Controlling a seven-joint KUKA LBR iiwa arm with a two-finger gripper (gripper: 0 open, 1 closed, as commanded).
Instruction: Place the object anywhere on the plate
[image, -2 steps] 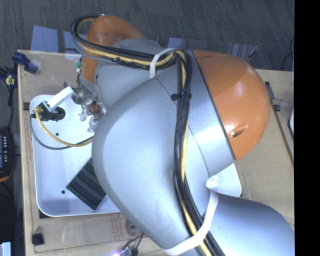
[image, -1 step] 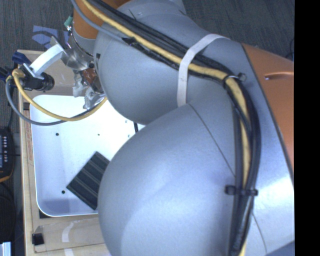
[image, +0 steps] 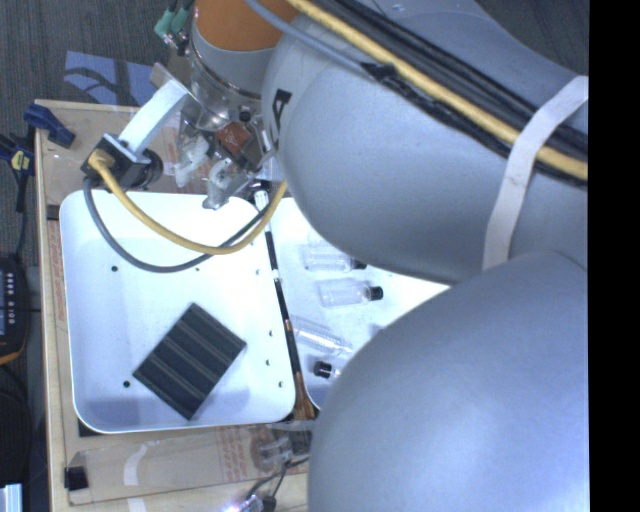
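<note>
A dark grey ridged square plate (image: 190, 360) lies flat in the front half of the left bin (image: 90, 300). Several small clear vials with black caps, one (image: 350, 294) near the divider, lie in the right bin (image: 300, 235), partly hidden under the arm. My gripper (image: 216, 188) hangs over the far edge of the left bin, well behind the plate and to the left of the vials. Cables and fittings crowd its tip.
A yellow and a black cable (image: 165, 250) loop from the wrist down over the left bin's far half. The big grey arm (image: 440, 250) covers most of the right bin. Wooden bench edge (image: 45, 200) runs along the left.
</note>
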